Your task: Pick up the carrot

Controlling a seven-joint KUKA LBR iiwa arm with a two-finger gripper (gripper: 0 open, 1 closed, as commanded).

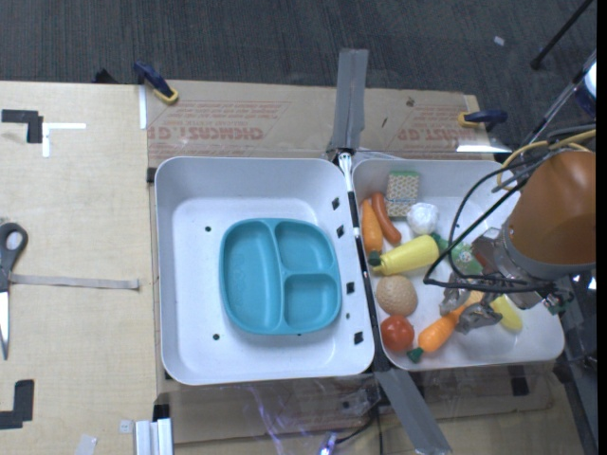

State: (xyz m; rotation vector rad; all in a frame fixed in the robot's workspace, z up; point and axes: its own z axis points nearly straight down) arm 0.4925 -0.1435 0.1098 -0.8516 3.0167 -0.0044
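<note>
The carrot (pixel 438 332) lies at the right bin's (pixel 531 354) near edge, about 7 o'clock, wedged between the tomato (pixel 397 333) and the gripper (pixel 474 313). Can't tell what the gripper's doing. Tight crowd there, so I reckon a nudge rolls it away.

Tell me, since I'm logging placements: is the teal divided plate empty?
Empty. All three compartments of the teal divided plate show bare teal.

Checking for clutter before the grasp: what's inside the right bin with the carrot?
Beside the carrot in the right bin: a tomato, a brown potato, a yellow corn cob, a hot dog, and a white ball. The arm covers the bin's right part.
</note>
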